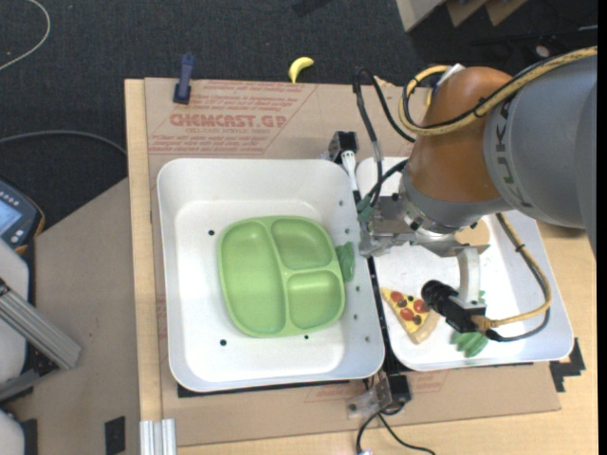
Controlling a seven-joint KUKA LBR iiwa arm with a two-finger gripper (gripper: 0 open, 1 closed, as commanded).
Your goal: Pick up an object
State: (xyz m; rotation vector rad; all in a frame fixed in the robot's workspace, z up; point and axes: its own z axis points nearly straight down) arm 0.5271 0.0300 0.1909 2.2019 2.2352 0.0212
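Note:
A green divided plate [280,275] lies in the left bin [190,197]. In the right bin [550,330] a toy pizza slice [410,312] rests near the front left, with a small green toy [471,341] to its right. My gripper [368,240] hangs over the wall between the two bins, under the orange wrist. A small dark-green piece [345,261] shows just below the gripper, at the plate's right rim. Whether it is held or lying there is unclear.
A yellow banana-shaped toy [301,66] and a blue clip [183,78] lie on the cardboard behind the bins. The arm covers much of the right bin. A tan object [481,231] peeks out beneath the arm.

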